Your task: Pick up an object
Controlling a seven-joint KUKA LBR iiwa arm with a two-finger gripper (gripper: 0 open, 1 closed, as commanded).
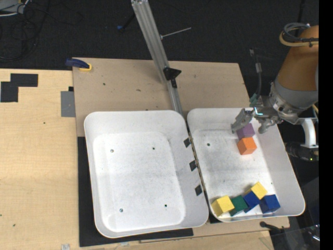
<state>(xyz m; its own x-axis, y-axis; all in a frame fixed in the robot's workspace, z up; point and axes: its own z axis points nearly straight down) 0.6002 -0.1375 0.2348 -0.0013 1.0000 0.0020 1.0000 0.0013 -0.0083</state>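
I have the gripper (251,120) low over the far part of the right bin (291,191), right at a purple block (245,129) with an orange block (247,146) touching its near side. I cannot tell from this slanted view how the fingers stand, or whether they bracket the purple block or only sit above it. I judge this to be the approach, with nothing lifted yet. Next I would want a straight descent centred on one block, without nudging its neighbour, then a close and a lift.

In the bin's near right corner sit a yellow cube (224,204), a green cube (240,203) and blue cubes (263,199), packed together. The left bin (104,126) lies beside it on the wooden bench (125,85). A metal rail (153,40) slants up behind, against a dark floor.
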